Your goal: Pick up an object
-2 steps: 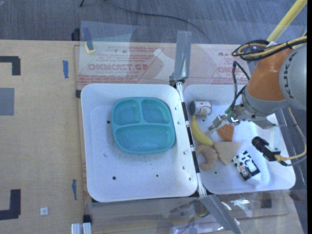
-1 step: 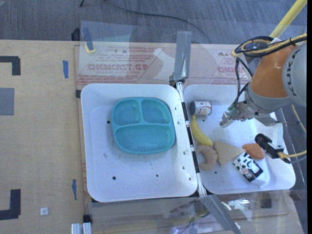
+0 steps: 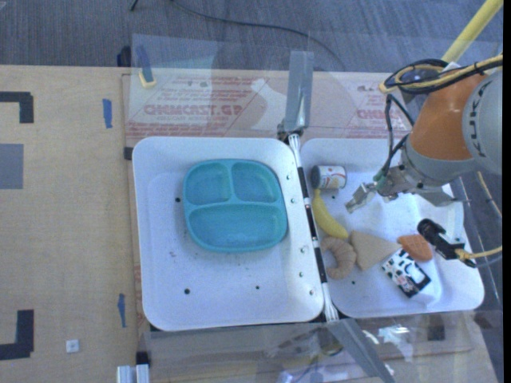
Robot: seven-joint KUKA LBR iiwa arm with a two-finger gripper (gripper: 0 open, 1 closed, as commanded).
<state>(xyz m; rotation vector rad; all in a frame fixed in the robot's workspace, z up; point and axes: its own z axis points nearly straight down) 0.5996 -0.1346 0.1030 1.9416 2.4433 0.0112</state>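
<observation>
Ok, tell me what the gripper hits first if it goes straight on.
Probably the banana: the gripper points toward the view's lower left, and the banana lies next along that line. Its height is unclear, so it could meet the floor of the right bin first.

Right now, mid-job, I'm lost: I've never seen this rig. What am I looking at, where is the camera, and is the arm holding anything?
One camera looks down at a slant on a bench with two white bins. The grey-and-orange arm is the robot, reaching in from the right. Its gripper hangs over the right bin, near a small can. I see nothing held in it. That bin also has a banana, a brown pastry-like piece, a tan wedge, an orange piece and a black-and-white box. The left bin holds a teal divided plate.
</observation>
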